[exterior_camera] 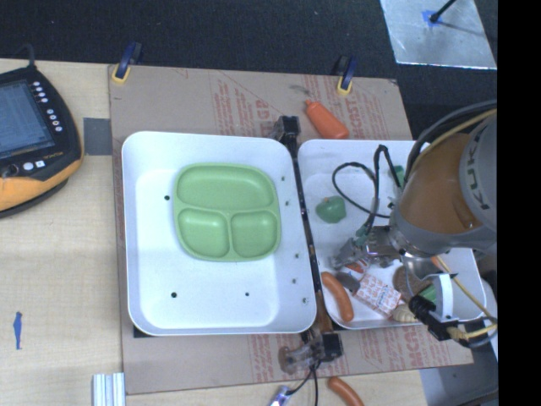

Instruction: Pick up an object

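My gripper [359, 252] hangs low in the right bin [314, 163], below the arm's orange band [439, 184]. It is just above a red-and-white packet [378, 294] and an orange-red sausage [336, 296] lying at the bin's front left. A small green lump [331, 209] sits behind the gripper, apart from it. A black cable [355, 176] loops over the bin's back half. The arm hides the bin's right side.
The left bin [144, 303] holds a green divided plate [226, 211]. An orange carrot-like piece [325, 119] lies on the cardboard behind the right bin, and another orange piece [347, 389] lies in front. A teach pendant [30, 138] rests at far left.
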You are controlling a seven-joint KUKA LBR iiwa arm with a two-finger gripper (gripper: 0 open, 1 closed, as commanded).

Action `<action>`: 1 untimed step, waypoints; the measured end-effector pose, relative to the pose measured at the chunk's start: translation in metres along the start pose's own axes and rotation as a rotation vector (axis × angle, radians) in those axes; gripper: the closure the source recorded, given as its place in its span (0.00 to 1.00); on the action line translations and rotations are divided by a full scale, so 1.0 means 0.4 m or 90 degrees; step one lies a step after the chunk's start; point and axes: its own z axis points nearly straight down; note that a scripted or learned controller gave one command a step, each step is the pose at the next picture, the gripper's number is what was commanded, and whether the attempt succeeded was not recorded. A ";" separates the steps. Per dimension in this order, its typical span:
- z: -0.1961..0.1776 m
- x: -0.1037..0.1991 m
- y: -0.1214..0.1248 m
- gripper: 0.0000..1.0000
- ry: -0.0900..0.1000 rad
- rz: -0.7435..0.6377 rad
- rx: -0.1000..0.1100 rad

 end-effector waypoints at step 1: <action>-0.001 0.012 0.002 0.00 0.000 0.000 -0.001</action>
